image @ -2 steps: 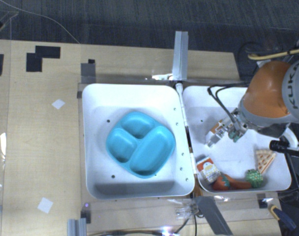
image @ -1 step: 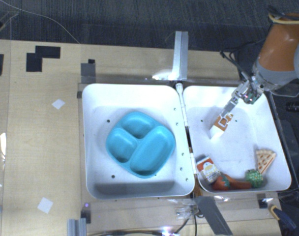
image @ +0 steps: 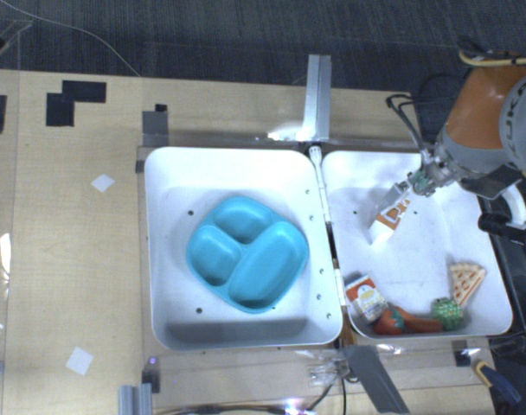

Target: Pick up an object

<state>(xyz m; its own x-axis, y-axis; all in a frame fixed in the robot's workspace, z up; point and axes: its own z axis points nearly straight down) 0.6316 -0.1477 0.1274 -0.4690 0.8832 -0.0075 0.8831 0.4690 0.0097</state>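
Left half of the frame: the wooden table [image: 64,258] carries black square markings at upper left and small pale tags lower down. The left bin [image: 163,232], white and shallow with rounded corners, holds a blue plastic tray [image: 247,253] of smooth, glossy make, divided into three rounded compartments and lying slightly askew at the bin's centre.

A metal divider rail [image: 318,93] stands at upper centre, between the two bins.

Right bin [image: 354,188]: a small white-and-orange packet [image: 391,215], elongated and tilted, hangs at the upper centre of this bin, its upper end right at the tool [image: 423,182]. The tool sits just up and to the right of the packet, in contact with its top end; whether its fingers are apart or together cannot be told, as they are too small and blurred.

Along the lower edge of the right bin, well apart from the tool: a red-and-white carton [image: 366,299], a red-orange elongated item [image: 406,322], a green knobbly item [image: 448,312], and a tan waffle-patterned wedge [image: 465,282]. None lies between tool and packet.

The arm [image: 488,115], grey with an orange band, enters at upper right.
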